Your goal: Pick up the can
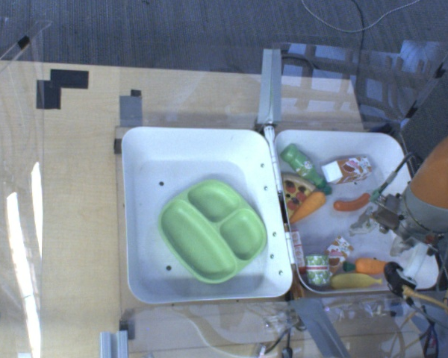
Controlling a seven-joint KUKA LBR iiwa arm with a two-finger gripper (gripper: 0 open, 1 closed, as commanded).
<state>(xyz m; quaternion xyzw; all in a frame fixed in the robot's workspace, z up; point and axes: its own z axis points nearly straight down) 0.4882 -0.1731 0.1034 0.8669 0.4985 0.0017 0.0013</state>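
The can [318, 268] is small, with a green and red label, and sits near the front left corner of the right bin [388, 144]. My gripper [376, 219] hangs over the right side of that bin, up and to the right of the can and clearly apart from it. The grey wrist and its orange band [439, 177] come in from the right edge. Nothing is visibly held.
The left bin [142, 200] holds a green divided plate [213, 231]. Around the can lie a banana [356, 280], small carrot [370, 265], snack packet [340, 246], sausage [352, 202], large carrot [308, 207], pizza slice [296, 187], green bottle [302, 162] and red-white package [349, 169].
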